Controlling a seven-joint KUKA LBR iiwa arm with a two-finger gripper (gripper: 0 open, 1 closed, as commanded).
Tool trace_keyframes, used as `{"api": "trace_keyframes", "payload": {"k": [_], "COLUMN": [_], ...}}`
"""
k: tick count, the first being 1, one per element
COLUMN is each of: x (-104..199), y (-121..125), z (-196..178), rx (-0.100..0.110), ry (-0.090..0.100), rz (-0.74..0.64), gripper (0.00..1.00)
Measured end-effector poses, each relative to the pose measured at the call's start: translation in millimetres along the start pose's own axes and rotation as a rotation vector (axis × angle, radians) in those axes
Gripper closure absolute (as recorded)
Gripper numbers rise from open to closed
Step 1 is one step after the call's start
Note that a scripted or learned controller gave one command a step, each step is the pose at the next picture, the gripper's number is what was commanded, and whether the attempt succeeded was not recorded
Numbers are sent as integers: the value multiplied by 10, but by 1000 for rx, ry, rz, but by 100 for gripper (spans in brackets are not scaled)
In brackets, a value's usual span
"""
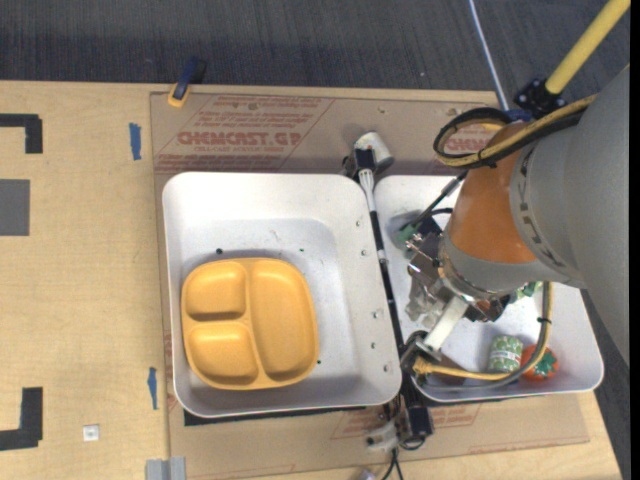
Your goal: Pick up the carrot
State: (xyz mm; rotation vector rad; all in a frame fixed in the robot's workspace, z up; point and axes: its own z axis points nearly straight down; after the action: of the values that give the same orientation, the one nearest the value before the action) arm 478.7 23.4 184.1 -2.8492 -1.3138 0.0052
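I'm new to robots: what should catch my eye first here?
A big grey arm with an orange band hangs over the right bin. In the left bin lies a yellow divided plate. A small green thing and a small orange-red thing sit in the right bin's near right corner.

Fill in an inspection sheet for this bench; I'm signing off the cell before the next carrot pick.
Surface: left bin and right bin, side by side on a cardboard sheet.
Job's things: small orange-red piece with green end, likely the carrot, in the right bin's near right corner.
Clutter: yellow divided plate in left bin; green-and-white item beside the likely carrot.
Grippers: gripper low over right bin's left side; grip hidden.
Cables: yellow cable runs to the arm.
Surroundings: blue tape marks, clamp, dark floor.
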Motion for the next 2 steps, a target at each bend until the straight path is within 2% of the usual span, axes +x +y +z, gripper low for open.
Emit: {"api": "trace_keyframes", "payload": {"k": [1, 2], "x": [-1, 128], "y": [2, 676], "z": [-1, -7], "rx": [0, -4], "ry": [0, 1], "rz": [0, -87], "gripper": [0, 0]}}
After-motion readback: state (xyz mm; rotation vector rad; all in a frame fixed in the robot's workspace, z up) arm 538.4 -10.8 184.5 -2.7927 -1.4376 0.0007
